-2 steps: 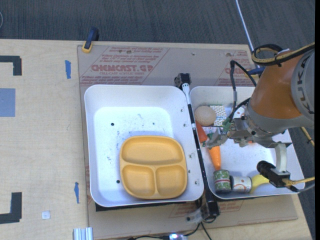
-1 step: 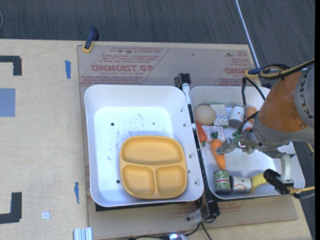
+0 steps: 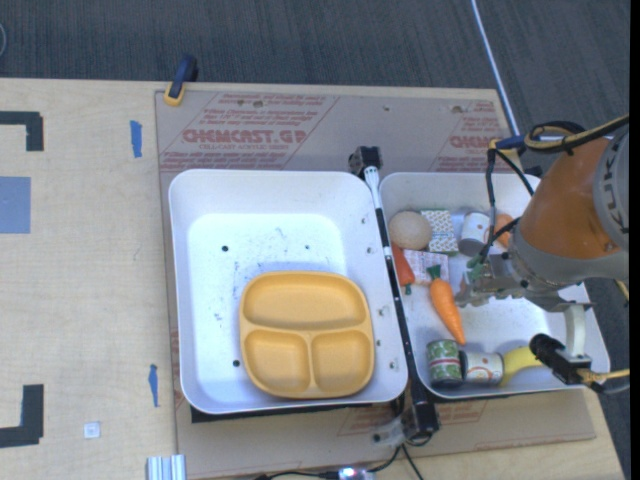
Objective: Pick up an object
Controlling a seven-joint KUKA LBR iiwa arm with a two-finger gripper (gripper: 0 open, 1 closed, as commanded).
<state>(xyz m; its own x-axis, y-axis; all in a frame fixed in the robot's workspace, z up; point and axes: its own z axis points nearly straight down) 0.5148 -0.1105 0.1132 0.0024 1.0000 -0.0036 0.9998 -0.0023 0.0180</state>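
White plastic bins sit side by side on a brown board laid over the pale worktop (image 3: pixel 80 298), presumably so that one serves as the source and the other as somewhere to drop things. The left bin (image 3: pixel 200 208) holds a yellow divided tray (image 3: pixel 306 332) toward its near side, while the right bin (image 3: pixel 590 348) carries the clutter: a beige egg-shaped ball (image 3: pixel 409 230) at the far left corner, a small patterned packet (image 3: pixel 437 222) beside it, a white cup-like piece (image 3: pixel 473 231), an orange carrot (image 3: pixel 446 310) lying slantwise near the middle, and along the near wall a green-labelled can (image 3: pixel 445 361), a white tube (image 3: pixel 483 367) and a yellow banana (image 3: pixel 523 359) in a row. The arm (image 3: pixel 565 213) leans in from the right with its orange band over the far part of this bin, and the gripper (image 3: pixel 487 286) hangs low just right of the carrot's thick end. The carrot reads as the likeliest target (nothing else lies so close), lying just to the left of the jaws and a touch nearer, seemingly apart from them rather than between them. Whether the jaws are spread or pressed together I cannot tell, since the wrist and its cables mask them from above.
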